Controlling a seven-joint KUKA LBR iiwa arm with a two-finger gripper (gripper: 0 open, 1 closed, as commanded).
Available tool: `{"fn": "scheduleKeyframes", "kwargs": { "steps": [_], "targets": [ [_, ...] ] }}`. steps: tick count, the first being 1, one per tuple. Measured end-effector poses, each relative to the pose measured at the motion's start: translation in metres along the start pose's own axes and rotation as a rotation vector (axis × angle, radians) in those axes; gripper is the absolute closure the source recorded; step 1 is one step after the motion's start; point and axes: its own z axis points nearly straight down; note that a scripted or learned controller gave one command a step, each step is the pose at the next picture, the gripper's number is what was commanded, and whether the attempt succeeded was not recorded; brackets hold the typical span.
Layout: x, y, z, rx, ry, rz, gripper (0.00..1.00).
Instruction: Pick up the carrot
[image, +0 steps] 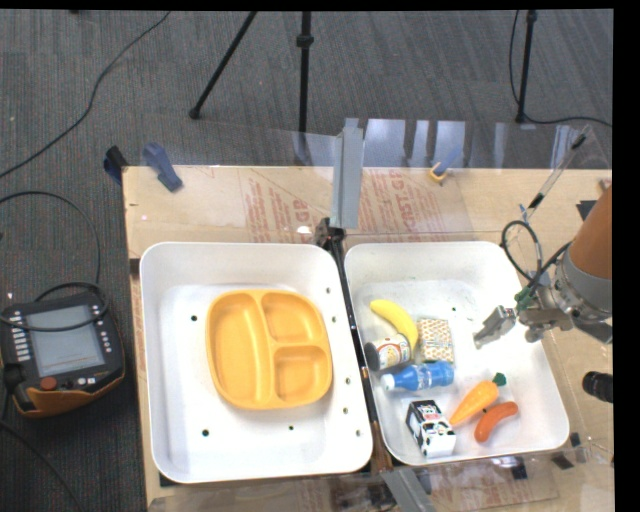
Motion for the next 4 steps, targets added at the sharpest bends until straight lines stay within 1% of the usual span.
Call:
{"fn": "scheduleKeyframes", "kwargs": {
  "steps": [1,2,3,4],
  "targets": [
    [0.006,-0.056,0.092,0.001,0.001,0.113,0.0],
    [0.004,-0.057,0.084,0.004,0.003,0.121,1.0],
    [0.105,-0.014,-0.017,0.002,0.0,0.235,1.0],
    [0.132,-0.03,-0.006,0.005,-0.001,0.171,1.0]
  ]
}}
